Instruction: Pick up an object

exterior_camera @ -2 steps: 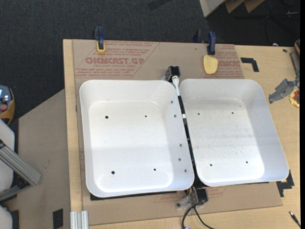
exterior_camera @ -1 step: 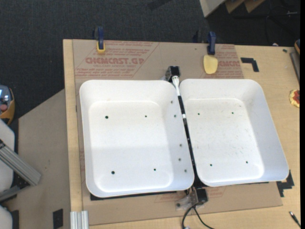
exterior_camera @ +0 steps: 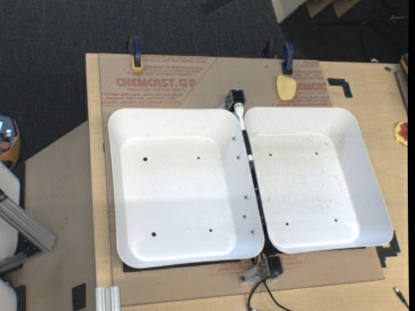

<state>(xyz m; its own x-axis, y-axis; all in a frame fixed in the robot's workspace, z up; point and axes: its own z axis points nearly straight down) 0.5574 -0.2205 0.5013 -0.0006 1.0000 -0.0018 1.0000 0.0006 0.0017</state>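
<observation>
Honestly, I cannot tell if the jaws are open or closed.

So start with the 2 white bins side by side on the bench (exterior_camera: 97, 173). The left bin (exterior_camera: 175, 196) has a smooth white floor with 4 small dark dots on it. The right bin (exterior_camera: 311, 190) has small dark dots too, plus some faint grey specks. A thin black strip (exterior_camera: 250, 170) runs between the 2 bins, from far to near.

I cannot tell for sure which thing is to be picked up. The best guess is the small yellow lump (exterior_camera: 286, 87). It lies on the bench just past the far edge of the right bin, right under a blue clamp (exterior_camera: 287, 52). A 2nd blue clamp (exterior_camera: 135, 46) sits at the far left. A little red and yellow bit (exterior_camera: 401, 132) lies at the far right edge of the bench, well apart from the bins.

I think the task has not begun yet. To do this step well, the arm should come in slowly from the right and go straight down over the lump. The jaws should be wide first, with 1 on each side of it. They must stay off the clamp and the bin rim. Then squeeze softly and lift straight up.
</observation>
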